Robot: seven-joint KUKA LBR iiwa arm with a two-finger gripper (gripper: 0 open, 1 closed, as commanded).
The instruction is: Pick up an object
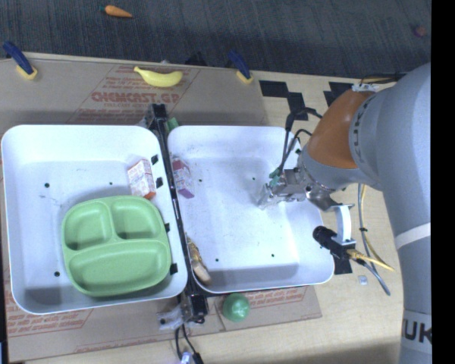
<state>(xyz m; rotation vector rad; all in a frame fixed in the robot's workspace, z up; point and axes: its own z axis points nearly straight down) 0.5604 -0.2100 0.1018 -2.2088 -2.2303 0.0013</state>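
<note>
The gripper (267, 196) reaches low into the right bin (235, 268) near its right wall; whether it is clenched or released cannot be told. A small packet (181, 177) lies against that bin's left wall. In the left bin (23, 203), a green divided tray (117, 243) fills the near-right corner, a carton (140, 178) beside it.
</note>
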